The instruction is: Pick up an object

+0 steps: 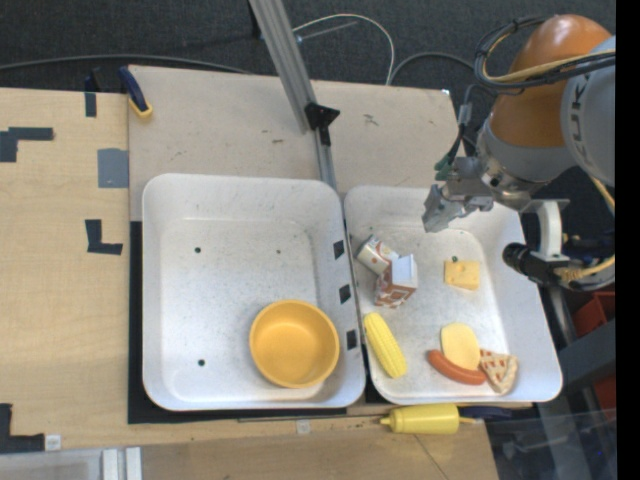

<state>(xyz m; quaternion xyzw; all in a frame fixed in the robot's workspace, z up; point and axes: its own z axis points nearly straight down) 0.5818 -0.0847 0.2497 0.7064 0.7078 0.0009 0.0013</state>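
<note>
From my feed the gripper (pixel 444 208) is hanging over the back of the right bin (pixel 520 268), and honestly I can't tell how it's set. Below it sit a small carton (pixel 397 280), cheese slice (pixel 462 274), corn cob (pixel 385 344), sausage (pixel 456 367) and pizza slice (pixel 498 370). Yellow bowl (pixel 293 343) sits in the left bin (pixel 200 218). Mustard bottle (pixel 425 420) lies on the desk (pixel 60 298).

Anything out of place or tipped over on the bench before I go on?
One thing: the yellow mustard bottle lies on its side outside the right bin, just past its near rim, while the other toy foods are inside. In that bin the small milk carton also lies tipped over. Nothing looks spilled or broken.
</note>
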